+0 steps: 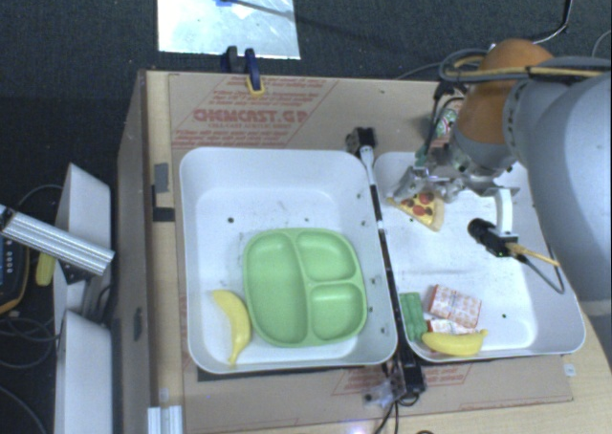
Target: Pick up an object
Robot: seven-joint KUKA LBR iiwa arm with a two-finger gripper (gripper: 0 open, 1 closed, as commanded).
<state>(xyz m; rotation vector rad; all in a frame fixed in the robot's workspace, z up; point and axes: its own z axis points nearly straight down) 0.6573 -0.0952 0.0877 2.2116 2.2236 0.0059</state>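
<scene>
Camera view finds my claw (421, 195) at the upper left of the right bin (559, 327), closed on a pizza slice (424, 209) that hangs from my fingers. By my judgement the grab is done; what remains is raising it clear. One banana (454, 342) and a red packet (451, 305) lie untouched lower down.

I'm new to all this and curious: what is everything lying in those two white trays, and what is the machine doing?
Bins: two, white, side by side on the bench.
Divided plate: one, green, left bin.
Banana: one, yellow, left bin, beside the plate.
Second banana: one, yellow, right bin's near edge.
Packet: one, red and white, right bin.
Green item: one, right bin.
Pizza slice: one, right bin, at the gripper.
Arm: one, grey.
Gripper: one, over the pizza slice.
</scene>
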